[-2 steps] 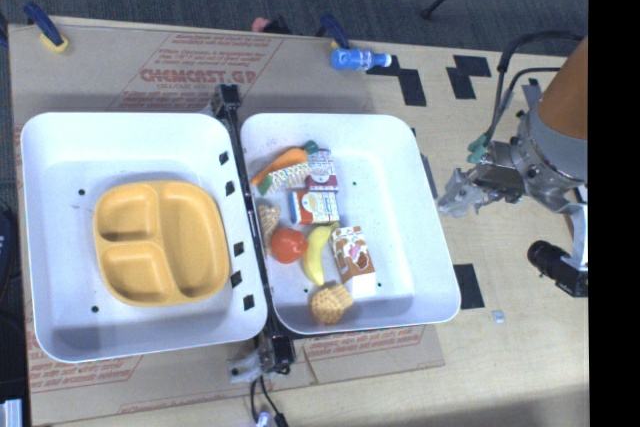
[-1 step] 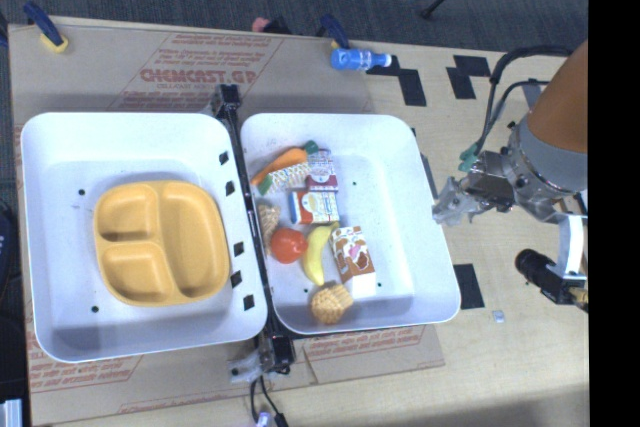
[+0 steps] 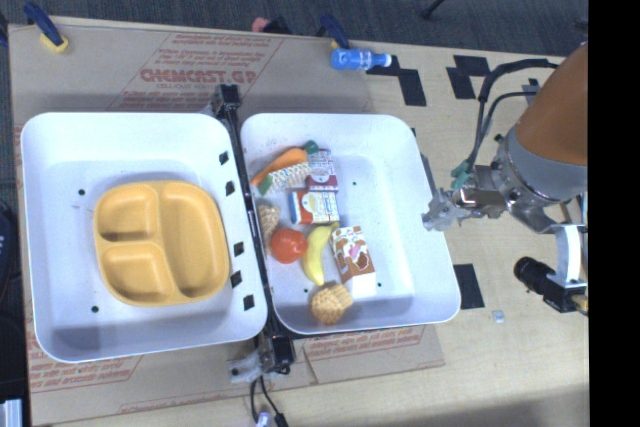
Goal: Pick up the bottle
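Beyond the right bin's point(image 3: 425, 177) far rim, the blue bottle point(image 3: 358, 60) lies on its side on the cardboard while the gripper point(image 3: 440, 215), grip state unreadable, hangs well apart, so a descent here risks striking the bin wall.

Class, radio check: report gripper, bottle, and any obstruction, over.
Gripper outside right bin's right wall, holding nothing. Bottle lies on the bench behind that bin, untouched. Nothing sits against the bottle.

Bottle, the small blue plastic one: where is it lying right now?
The small blue plastic bottle lies on its side on the cardboard, outside both bins, just beyond the far rim of the right white bin, near a blue clamp.
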Motion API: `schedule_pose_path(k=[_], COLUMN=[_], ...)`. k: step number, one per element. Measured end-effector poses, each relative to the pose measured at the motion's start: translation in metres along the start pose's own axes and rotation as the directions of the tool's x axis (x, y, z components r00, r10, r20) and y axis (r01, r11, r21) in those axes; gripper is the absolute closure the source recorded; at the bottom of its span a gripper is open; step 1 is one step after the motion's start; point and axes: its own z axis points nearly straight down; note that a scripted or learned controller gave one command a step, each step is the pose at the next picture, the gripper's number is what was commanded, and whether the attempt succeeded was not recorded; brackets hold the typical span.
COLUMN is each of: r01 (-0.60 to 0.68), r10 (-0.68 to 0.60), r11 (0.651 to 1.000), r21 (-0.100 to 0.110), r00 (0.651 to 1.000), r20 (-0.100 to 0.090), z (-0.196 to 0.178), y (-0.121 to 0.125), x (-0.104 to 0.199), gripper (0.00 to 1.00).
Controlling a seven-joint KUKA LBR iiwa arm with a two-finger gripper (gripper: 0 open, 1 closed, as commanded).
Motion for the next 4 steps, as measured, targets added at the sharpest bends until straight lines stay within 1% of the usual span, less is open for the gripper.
schedule_pose_path(k=[1,2,3,4], r01=[-0.123,0.028,0.074,0.119], r10=[0.123,-0.028,-0.074,-0.119], r11=[0.992,1.000,0.997,0.993], r21=[0.002,-0.003,0.000,0.000], r00=[0.992,1.000,0.997,0.993], r20=[0.000,0.002,0.000,0.000], z=[0.015,0.006,0.028,0.025], y=[0.000,0.001,0.000,0.000], x=[-0.003,0.001,-0.002,0.008], gripper=[1.00,1.00,1.00,1.00])
